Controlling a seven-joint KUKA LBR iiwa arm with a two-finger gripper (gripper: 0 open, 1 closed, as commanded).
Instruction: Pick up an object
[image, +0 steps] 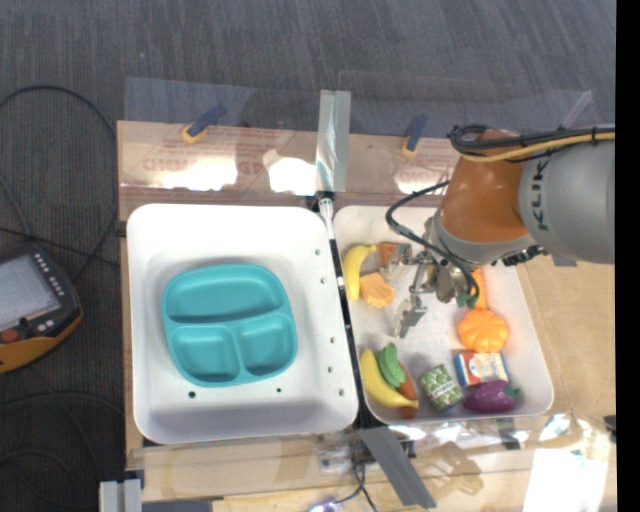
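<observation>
Hand (418, 300) hovered with fingers apart and holding nothing over the right bin (535, 345), the orange pumpkin (483, 329) just beside it, toward the arm.

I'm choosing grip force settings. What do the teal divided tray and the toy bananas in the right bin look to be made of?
Teal divided tray: probably moulded plastic, smooth and matte, judging by its even colour and rounded compartments. Toy bananas: likely hard plastic with a slight sheen; soft vinyl can't be ruled out.
</observation>
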